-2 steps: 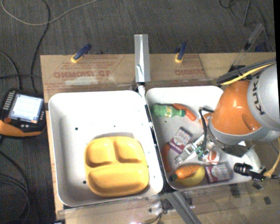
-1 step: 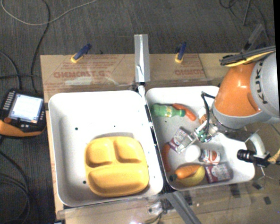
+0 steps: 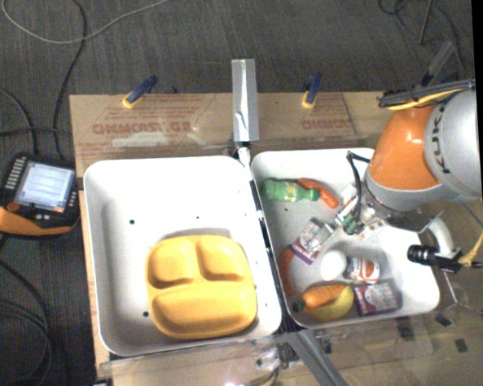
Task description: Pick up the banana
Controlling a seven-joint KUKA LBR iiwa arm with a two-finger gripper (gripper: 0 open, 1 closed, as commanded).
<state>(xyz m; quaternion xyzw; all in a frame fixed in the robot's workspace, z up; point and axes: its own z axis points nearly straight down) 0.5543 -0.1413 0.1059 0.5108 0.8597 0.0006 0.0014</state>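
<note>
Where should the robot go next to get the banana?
Probably toward the near edge of the right bin. The gripper hangs over the middle of that bin, while the banana lies near its front edge, tucked under a carrot. So it likely needs to move over the banana before going down.

One fixed camera is looking down on the bench (image 3: 98, 123) from above at a slant, far enough off that it is taking in both bins whole. The left bin (image 3: 105, 237) is sitting at centre-left, the right bin (image 3: 411, 296) at centre-right. The arm (image 3: 419, 157) is entering from the right edge. Floor (image 3: 215, 26) and cables are filling the top, with a pendant (image 3: 34, 197) at the left.
</note>
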